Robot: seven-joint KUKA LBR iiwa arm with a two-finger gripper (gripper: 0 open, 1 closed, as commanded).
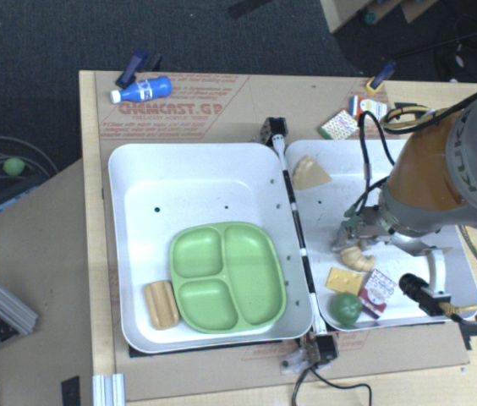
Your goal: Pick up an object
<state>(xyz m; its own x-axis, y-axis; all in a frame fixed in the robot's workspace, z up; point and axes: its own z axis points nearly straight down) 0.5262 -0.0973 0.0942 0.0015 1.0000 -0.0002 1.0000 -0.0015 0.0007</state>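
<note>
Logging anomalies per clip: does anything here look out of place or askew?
Mostly tidy. The blue-and-white bottle lies on its side on the cardboard behind the left bin, outside both bins. The green divided plate sits flat, slightly rotated. Nothing spilled.

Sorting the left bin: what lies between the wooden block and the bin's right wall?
The green divided plate lies between the wooden block and that wall, seen in the camera view.

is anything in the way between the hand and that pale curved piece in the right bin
Nothing visible is. The hand hangs right above the pale curved croissant-shaped piece in the right white bin. The yellow cheese-like wedge lies just below it and the green ball nearer the front wall, both off to the side.
</note>
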